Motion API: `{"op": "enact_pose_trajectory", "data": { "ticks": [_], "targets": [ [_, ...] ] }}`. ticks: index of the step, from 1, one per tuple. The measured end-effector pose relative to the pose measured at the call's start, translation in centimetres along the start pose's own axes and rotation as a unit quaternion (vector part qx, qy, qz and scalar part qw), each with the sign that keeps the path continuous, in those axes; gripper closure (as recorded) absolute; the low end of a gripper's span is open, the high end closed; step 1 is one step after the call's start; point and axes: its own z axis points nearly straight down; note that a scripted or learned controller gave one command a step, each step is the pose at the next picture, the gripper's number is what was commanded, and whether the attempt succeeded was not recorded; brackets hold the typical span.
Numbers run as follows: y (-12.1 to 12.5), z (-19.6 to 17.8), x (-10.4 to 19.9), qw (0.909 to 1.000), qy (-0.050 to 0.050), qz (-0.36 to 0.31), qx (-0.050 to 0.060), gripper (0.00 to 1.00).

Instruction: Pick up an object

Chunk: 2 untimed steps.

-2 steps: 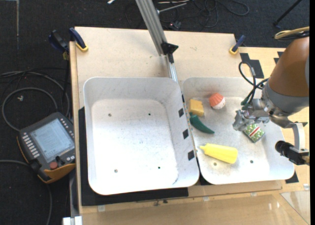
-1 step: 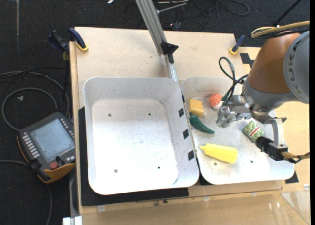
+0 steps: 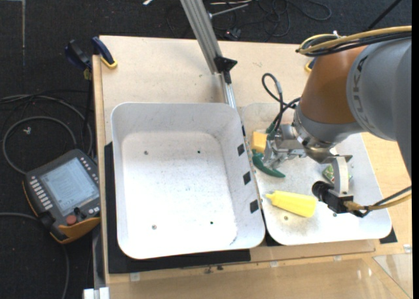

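1. A yellow object (image 3: 292, 203), long and rounded with a tapered left end, lies near the front of the right bin (image 3: 366, 226), close to the wall shared with the left bin (image 3: 131, 121).
2. Just behind it a dark green curved piece (image 3: 270, 167) lies on the bin floor, and a small yellow block (image 3: 260, 140) sits farther back beside the shared wall.
3. The claw (image 3: 273, 152) hangs over the green piece, between the block and the yellow object; whether it is spread or pinching, I cannot tell.
4. A green-and-white item (image 3: 340, 173) lies to the right, under the arm (image 3: 347, 95).
5. The surface (image 3: 157, 69) extends behind both bins.
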Motion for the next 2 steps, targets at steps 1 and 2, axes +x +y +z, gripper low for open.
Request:
{"op": "enact_pose_trajectory", "data": {
  "ticks": [1,2],
  "targets": [
    [0.3,-1.2,4.8,1.0,0.0,0.0,0.0,1.0],
    [1.7,-0.8,10.0,1.0,0.0,0.0,0.0,1.0]
  ]
}}
